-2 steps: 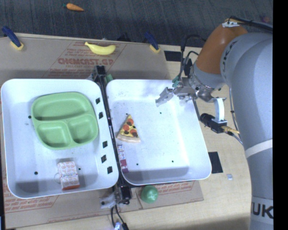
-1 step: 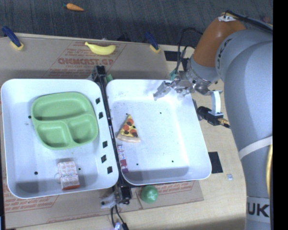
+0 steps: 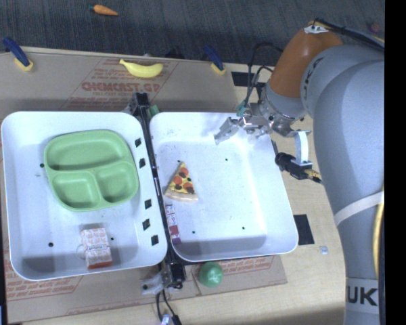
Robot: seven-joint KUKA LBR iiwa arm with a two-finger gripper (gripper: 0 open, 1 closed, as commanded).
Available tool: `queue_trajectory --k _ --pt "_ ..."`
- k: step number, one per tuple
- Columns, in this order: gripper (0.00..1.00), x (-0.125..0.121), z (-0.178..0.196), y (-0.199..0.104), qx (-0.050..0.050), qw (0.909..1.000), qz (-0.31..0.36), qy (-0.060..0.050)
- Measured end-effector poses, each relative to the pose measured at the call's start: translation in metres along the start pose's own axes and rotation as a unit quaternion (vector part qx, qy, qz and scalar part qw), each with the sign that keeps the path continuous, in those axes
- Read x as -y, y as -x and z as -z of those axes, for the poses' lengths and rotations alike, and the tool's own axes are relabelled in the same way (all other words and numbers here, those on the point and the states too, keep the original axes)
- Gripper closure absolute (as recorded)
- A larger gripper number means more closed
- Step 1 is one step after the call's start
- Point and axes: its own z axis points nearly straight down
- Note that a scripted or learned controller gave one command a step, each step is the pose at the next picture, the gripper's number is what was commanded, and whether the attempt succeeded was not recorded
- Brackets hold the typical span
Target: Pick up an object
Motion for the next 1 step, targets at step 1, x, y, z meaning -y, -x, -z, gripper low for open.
queue_trajectory --k 1 --pt "0.0 0.0536 -0.0036 -0.0849 0.0 1.0 0.0 -0.001"
